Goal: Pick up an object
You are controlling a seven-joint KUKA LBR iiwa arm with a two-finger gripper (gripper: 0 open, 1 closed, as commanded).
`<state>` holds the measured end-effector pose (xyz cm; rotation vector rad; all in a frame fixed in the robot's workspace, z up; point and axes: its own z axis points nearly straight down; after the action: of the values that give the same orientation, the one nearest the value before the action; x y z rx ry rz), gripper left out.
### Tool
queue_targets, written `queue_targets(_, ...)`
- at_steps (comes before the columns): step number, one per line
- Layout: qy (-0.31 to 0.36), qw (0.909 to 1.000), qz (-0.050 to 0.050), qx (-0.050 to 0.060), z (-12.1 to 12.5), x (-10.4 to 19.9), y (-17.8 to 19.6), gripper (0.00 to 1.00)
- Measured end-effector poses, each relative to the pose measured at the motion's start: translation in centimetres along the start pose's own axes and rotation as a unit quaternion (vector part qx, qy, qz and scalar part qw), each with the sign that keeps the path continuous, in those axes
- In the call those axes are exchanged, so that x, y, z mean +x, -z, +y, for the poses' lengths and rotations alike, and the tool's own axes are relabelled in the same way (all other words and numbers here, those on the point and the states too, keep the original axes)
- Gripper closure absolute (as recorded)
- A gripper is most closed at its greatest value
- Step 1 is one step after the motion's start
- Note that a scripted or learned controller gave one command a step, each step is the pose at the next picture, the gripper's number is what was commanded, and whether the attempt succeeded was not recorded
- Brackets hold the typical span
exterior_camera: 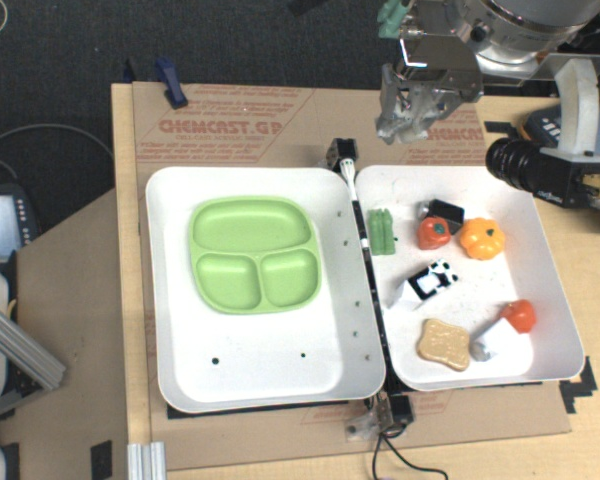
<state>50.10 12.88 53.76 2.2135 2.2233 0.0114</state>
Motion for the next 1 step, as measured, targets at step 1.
queue_targets(1,-0.001,1.0,-0.001,0.002,-0.07,-0.13,0.8,1.0)
